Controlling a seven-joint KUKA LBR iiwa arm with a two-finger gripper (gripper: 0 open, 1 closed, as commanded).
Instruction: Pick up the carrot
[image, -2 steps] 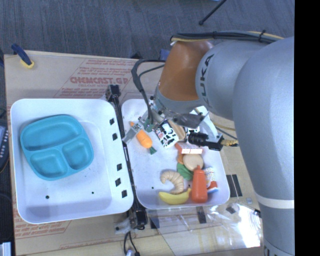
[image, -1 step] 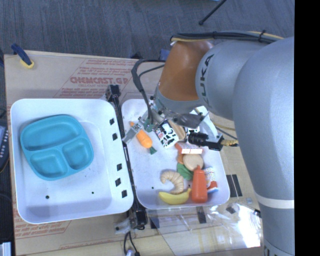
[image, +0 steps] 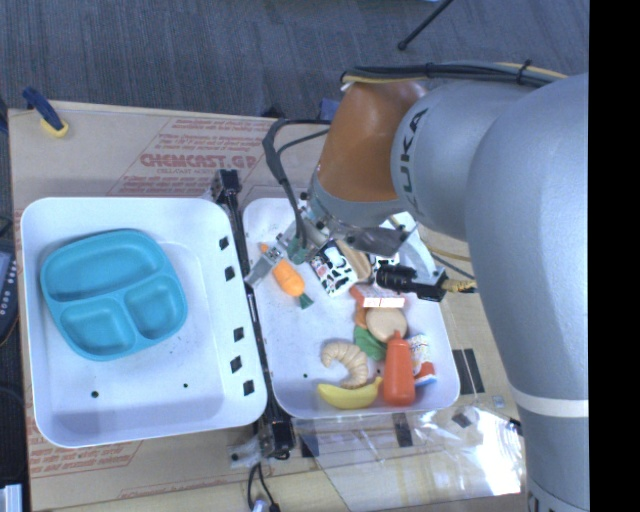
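The carrot (image: 289, 278), short and orange with a green stub at its lower end, lies on the floor of the right bin (image: 300, 345) near its upper left corner. My gripper (image: 279, 262) hangs low over that corner, directly at the carrot's upper end and touching or nearly touching it. The grey arm with its orange band (image: 365, 140) reaches in from the right and hides the bin's back part.
Crowded in the right bin's lower right are a black-and-white packet (image: 335, 266), a tan roll (image: 385, 322), a croissant (image: 347, 360), a banana (image: 348, 394) and a red bottle (image: 398, 370). The left bin (image: 140, 400) holds a blue divided plate (image: 112, 292).
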